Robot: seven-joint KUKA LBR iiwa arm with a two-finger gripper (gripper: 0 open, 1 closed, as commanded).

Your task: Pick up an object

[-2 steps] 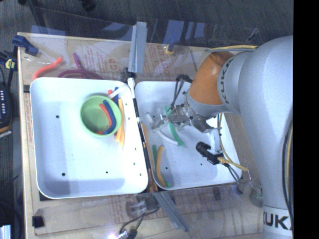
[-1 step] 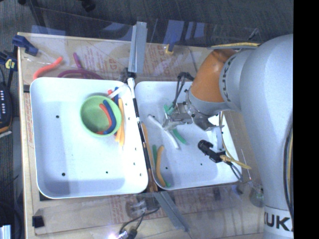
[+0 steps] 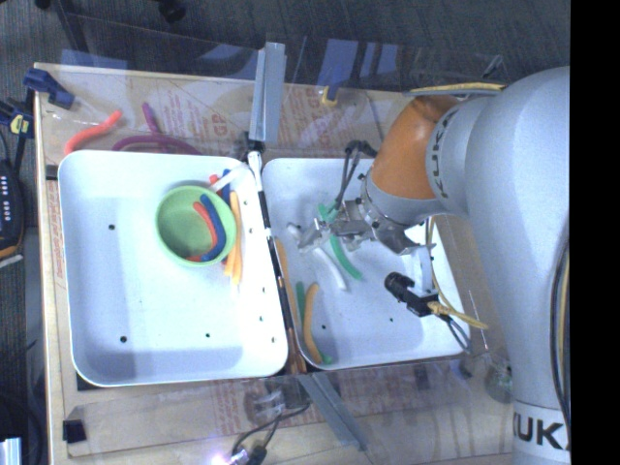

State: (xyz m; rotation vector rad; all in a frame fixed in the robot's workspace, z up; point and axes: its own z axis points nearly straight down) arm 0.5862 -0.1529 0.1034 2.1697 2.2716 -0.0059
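- Dark carpet lay beyond the far edge of the wooden bench [image 3: 194, 95] in the camera view, and two shallow white bins sat on the bench side by side, their inner walls almost touching.
- Loose bits lay on the bench's far strip behind the left bin [image 3: 126, 303]: a red-orange curved piece [image 3: 97, 129] and a dark purple loop [image 3: 155, 144].
- A green bowl [image 3: 182, 229] stood in the left bin's far-right part, with a red curved piece [image 3: 208, 219] inside it and an orange stick [image 3: 233, 245] between it and the bin's right wall.
- Most of the left bin's floor, along the near and left sides, lay bare.
- The grey arm [image 3: 504, 211] came in from the right, its orange band [image 3: 412, 153] over the far-right corner of the right bin [image 3: 387, 329].
- The gripper [image 3: 316, 232] hung low over the far-left part of the right bin, near the dividing wall.
- Whether the gripper was apart or together could not be told, and nothing could be seen held in it.
- A green strip [image 3: 346, 260] lay on the bin floor just beside the gripper, on its near-right side, with a white piece [image 3: 336, 277] close against it.
- An orange curved piece [image 3: 310, 320] and a thin green piece [image 3: 299, 303] lay along the right bin's left wall, towards the near corner.
- The right bin's near-middle floor was open, while the arm covered its right side.
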